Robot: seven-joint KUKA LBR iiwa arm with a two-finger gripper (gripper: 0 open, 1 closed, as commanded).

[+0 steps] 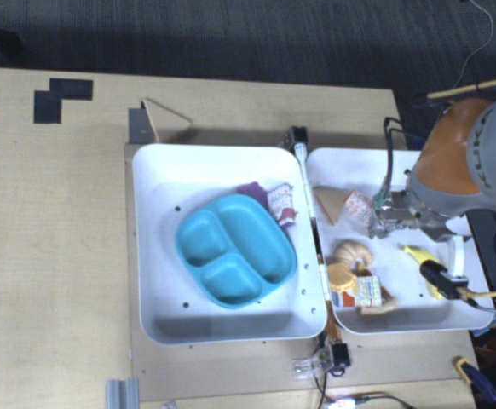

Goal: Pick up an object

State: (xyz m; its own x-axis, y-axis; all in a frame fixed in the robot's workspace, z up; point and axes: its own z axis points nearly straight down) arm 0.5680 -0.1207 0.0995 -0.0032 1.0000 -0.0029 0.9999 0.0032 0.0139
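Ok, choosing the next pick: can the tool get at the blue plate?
Probably yes: the blue plate lies uncovered in the left bin, and the tool is over the right bin.

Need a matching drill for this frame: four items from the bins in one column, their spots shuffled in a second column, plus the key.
Items
1. blue plate
2. tan wedge
3. small box
4. purple item

Places
A. right bin, lower left in view
B. left bin, middle
C. left bin, at the plate's upper right edge
D. right bin, upper left in view

Pairs: 1-B, 2-D, 3-A, 4-C
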